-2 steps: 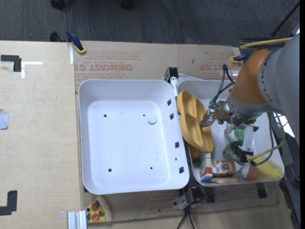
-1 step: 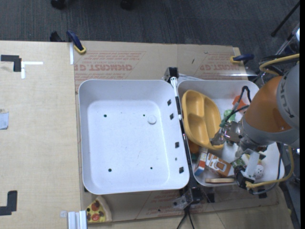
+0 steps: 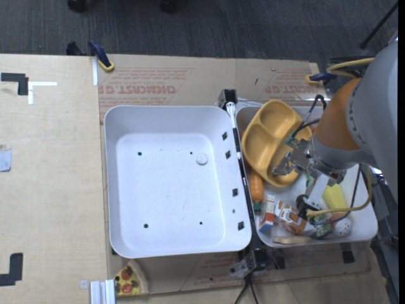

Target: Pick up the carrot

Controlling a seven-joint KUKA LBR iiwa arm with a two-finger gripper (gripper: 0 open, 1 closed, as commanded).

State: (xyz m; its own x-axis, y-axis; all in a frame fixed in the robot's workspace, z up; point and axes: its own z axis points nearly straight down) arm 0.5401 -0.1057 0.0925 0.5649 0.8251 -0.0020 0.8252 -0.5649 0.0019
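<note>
Cardboard covers the surface beneath two white bins. We find the carrot wedged at the right bin's left wall, beside the yellow dish. The gripper hovers over that dish; its opening we cannot tell. Descending here risks striking the dish or wall.

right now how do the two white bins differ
The left bin holds just one small pale round piece on its floor; the right bin is crowded, with a tilted yellow divided dish, an orange carrot, small cartons and other bits. The arm hangs over the right bin, not the left. Both are shallow, white and sit side by side.
</note>
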